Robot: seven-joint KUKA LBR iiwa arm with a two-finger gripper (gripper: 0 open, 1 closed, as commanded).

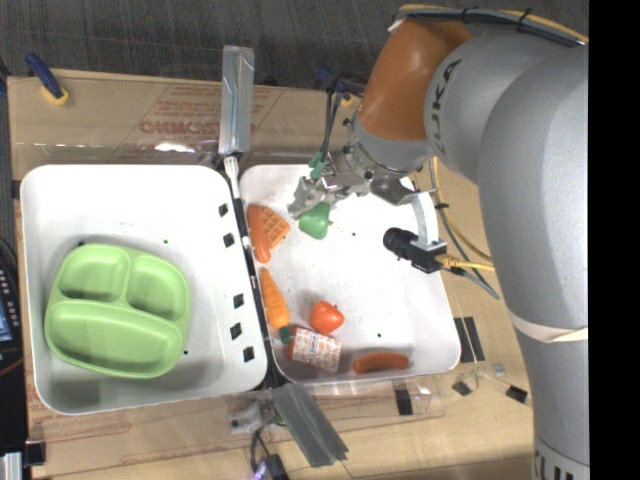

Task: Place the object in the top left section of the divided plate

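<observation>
A small green toy vegetable lies in the upper middle of the right bin. My gripper hangs directly over it, its tip at the object's top edge. The grey arm with its orange band reaches in from the upper right. In the left bin sits the green divided plate; its top left section holds nothing.
The right bin also holds an orange ridged piece, a carrot, a red toy vegetable, a small labelled can and a sausage. A metal divider with black clips runs between the bins.
</observation>
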